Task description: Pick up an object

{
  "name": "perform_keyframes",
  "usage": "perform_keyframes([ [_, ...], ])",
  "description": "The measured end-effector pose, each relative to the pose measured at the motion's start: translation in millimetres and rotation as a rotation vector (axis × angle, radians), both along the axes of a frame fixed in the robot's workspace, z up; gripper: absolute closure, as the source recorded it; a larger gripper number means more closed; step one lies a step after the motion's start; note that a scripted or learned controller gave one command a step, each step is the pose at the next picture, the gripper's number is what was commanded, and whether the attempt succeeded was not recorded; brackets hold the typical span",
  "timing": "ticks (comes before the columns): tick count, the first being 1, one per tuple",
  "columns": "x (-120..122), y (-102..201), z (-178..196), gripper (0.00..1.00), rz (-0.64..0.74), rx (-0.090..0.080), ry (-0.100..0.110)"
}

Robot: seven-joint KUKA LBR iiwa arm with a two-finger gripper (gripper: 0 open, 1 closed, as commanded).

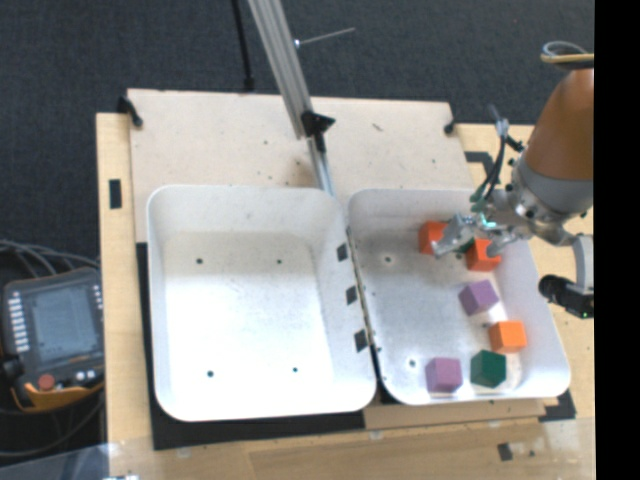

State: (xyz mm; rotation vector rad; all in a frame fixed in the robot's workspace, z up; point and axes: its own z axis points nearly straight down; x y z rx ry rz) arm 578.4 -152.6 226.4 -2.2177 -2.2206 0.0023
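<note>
The right bin (pixel 400 298) holds several small blocks. An orange-red block (pixel 432 236) lies near its far side, with a second orange-red block (pixel 483 255) just to its right. My gripper (pixel 462 234) hangs low between these two blocks, close to both. A purple block (pixel 479 297), an orange block (pixel 508 336), a green block (pixel 489 369) and another purple block (pixel 443 374) lie toward the bin's near right corner. The arm (pixel 560 158) comes in from the right, orange band above the wrist.
The left bin (pixel 250 298) stands beside the right one. A slanted metal pole (pixel 285 63) rises from behind the bins. A control pendant (pixel 52 330) lies off the bench at the left.
</note>
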Motion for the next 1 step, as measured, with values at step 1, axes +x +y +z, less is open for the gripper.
perform_keyframes([
  [1, 1.0, 0.0, 2.5, 0.0, 0.0, -0.001, -0.005],
])
